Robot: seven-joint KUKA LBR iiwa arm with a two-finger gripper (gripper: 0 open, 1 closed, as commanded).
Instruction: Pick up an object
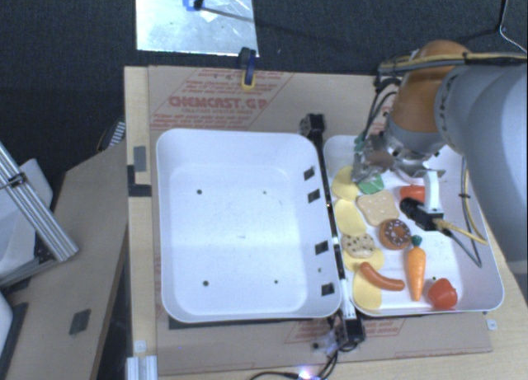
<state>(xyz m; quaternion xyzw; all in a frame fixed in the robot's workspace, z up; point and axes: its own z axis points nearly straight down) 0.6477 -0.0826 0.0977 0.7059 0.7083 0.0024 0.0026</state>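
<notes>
pincer (368, 166) low in right bin (495, 288), over green piece (373, 181) | grip state: can't tell | toy food looks light, rigid, slick | take across narrow middle

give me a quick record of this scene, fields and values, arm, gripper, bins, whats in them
arm: grey KUKA arm reaching in from the right
gripper: gripper low over the top of the right bin, by a green item
left bin: left bin, white and shallow
right bin: right bin, holds toy food
contents: carrot, sausage, doughnut, toast slice, cookie, tomato
</notes>
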